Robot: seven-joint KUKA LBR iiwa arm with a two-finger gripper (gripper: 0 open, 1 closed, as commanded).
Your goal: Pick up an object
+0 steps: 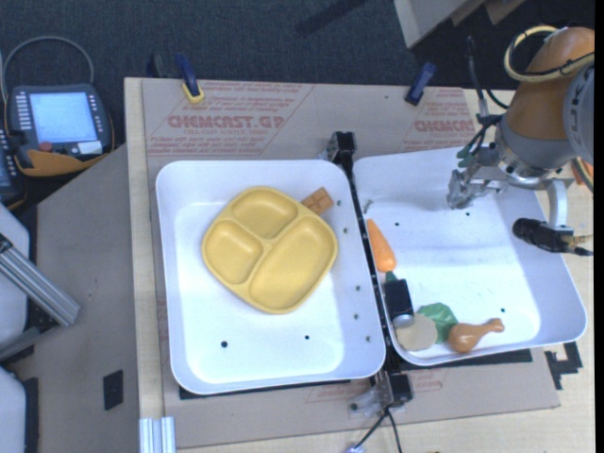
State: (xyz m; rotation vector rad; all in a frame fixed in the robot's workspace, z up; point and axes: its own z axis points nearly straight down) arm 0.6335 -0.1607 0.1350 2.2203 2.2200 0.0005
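Well apart, carrot (380, 245), gripper (461, 192)

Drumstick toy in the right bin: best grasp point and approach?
Grip the drumstick across its thin shank, probably from straight above. The fat end sits by the green piece and round disc; the narrow end points toward open bin floor, leaving finger room.

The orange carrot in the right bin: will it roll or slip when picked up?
The carrot looks smooth and tapered, so it may slip. Being round, it probably rolls if nudged. It lies against the bin wall, which likely crowds a grasp.
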